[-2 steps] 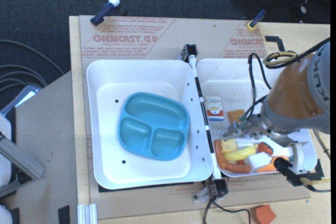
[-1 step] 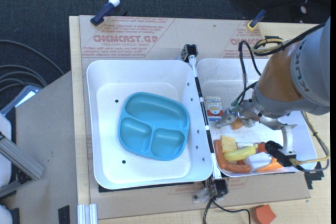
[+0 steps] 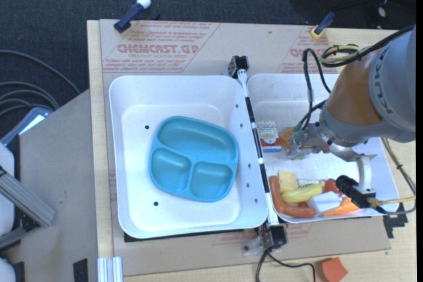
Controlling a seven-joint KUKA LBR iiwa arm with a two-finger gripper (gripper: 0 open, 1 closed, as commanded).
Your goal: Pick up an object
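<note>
Surveying the bench [image 3: 165, 49] through the overhead camera, I count two white bins side by side. The claw [image 3: 299, 147] hangs over the right bin [image 3: 281, 86], about mid-way along it, with the grey and orange arm [image 3: 360, 99] reaching in from the view's right. Whether it is released or clenched I cannot tell, as the wrist covers it, and I see nothing held in it.

Candidate objects for picking all lie in the right bin:
- One small carton [image 3: 268, 133], white with red print, is a short way to the view's left of the claw, against the wall shared by the two bins.
- One small orange piece [image 3: 287, 137] is between that carton and the claw, just beside the claw. I cannot tell whether they touch.
- A crowded group sits below the claw in the view, at the bin's near end. There I count one yellow banana [image 3: 302, 193], one pale yellow block [image 3: 287, 179], one long red-orange piece [image 3: 294, 211], one white block [image 3: 324, 203], one orange carrot [image 3: 344, 209] and one small red piece [image 3: 330, 187]. They overlap, so that count of six is my best reading.

Well to the view's left of the claw, the left bin [image 3: 132, 142] holds one blue plate [image 3: 195, 158] with three compartments, lying flat.

Outside the bins I count two clamps at the bench's far edge, one blue and white [image 3: 132, 13] and one blue and yellow [image 3: 322, 24]. One orange block [image 3: 330, 269] sits below the bench's near edge.
</note>
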